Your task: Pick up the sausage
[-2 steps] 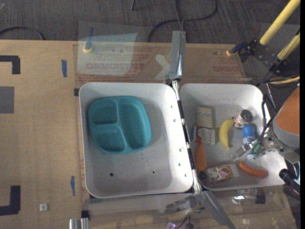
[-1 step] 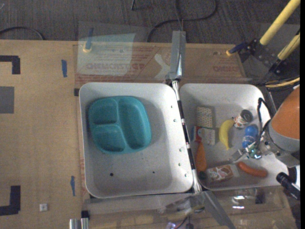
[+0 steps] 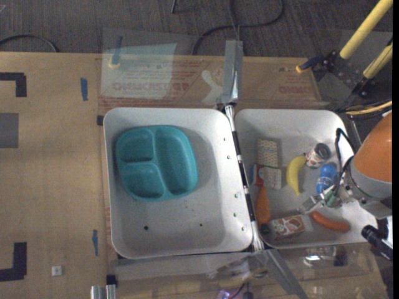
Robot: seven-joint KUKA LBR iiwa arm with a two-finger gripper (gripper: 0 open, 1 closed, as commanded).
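While working outward from the near edge, meet the sausage (image 3: 330,222) first: flat on the floor of the right bin (image 3: 283,120), in its near right corner, running roughly along the near wall, not lifted. Just left of it, a small carton (image 3: 290,226), also flat, close by but seemingly not touching. Mixed angles throughout, so probably tipped in loose rather than arranged.

Just beyond the sausage, reaching in from the right on the grey and orange arm (image 3: 380,161), the end effector (image 3: 325,198). Parked there, by the look of it, to come down on the sausage. Cannot tell whether apart or together: too small and too cluttered to read.

Left of that, against the wall between the bins, a carrot (image 3: 263,204), tip towards the far side. Further out, a banana (image 3: 295,173) and a blue bottle (image 3: 325,178), then a can (image 3: 319,154). Two small packets, the nearer (image 3: 268,176) and the farther (image 3: 268,149).

Over in the left bin (image 3: 187,223), towards its far left, a teal divided plate (image 3: 156,162), likely kept apart from the clutter to receive picked items.

Count: two bins on the tabletop (image 3: 50,198); one sausage, one carton, one carrot, one banana, one bottle, one can, two packets, one plate.
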